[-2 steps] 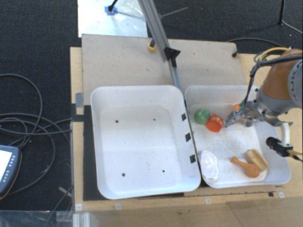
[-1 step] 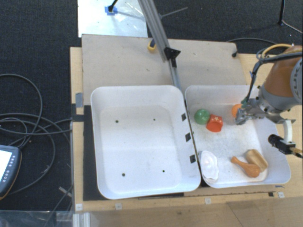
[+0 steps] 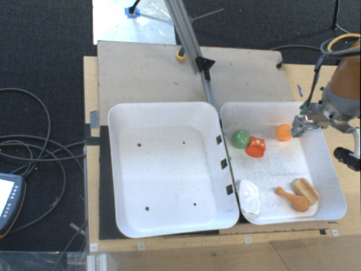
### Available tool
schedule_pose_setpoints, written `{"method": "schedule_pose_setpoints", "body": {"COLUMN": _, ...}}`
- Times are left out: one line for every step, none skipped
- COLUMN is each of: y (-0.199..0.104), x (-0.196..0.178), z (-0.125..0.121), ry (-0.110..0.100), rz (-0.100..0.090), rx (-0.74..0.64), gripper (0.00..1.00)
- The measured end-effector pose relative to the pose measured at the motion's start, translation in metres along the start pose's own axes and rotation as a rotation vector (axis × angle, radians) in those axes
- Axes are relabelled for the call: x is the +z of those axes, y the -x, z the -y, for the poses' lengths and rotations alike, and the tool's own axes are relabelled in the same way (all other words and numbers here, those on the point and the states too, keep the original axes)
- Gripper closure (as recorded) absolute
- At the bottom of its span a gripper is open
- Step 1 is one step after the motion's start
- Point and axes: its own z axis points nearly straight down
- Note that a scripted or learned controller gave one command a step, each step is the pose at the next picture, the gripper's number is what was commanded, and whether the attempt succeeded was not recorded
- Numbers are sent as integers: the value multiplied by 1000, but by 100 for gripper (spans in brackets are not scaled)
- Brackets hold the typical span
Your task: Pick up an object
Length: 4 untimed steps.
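The right bin holds several objects. An orange ball lies near its far edge, with a green ball and a red block to its left. At the near side lie a white crumpled object, an orange drumstick-shaped toy and a tan bun-like piece. My gripper hangs low over the bin's far right part, just right of the orange ball and very close to it. I see nothing held between its fingers.
The left bin sits beside the right one, their rims meeting at a row of black clips. A slanted grey pole crosses the back of the bench. Cables lie on the floor at left.
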Motion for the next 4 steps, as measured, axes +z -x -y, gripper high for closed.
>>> {"method": "schedule_pose_setpoints", "body": {"y": -6, "x": -57, "z": 5, "ry": 0, "rz": -1, "rx": -3, "gripper": 100}}
{"method": "schedule_pose_setpoints", "body": {"y": -9, "x": -103, "z": 6, "ry": -1, "rz": -1, "rx": -3, "gripper": 100}}
{"method": "schedule_pose_setpoints", "body": {"y": -61, "x": -110, "z": 3, "ry": -5, "rz": -4, "rx": -8, "gripper": 100}}
{"method": "schedule_pose_setpoints", "body": {"y": -116, "x": -94, "z": -2, "ry": -7, "rz": -5, "rx": -8, "gripper": 100}}
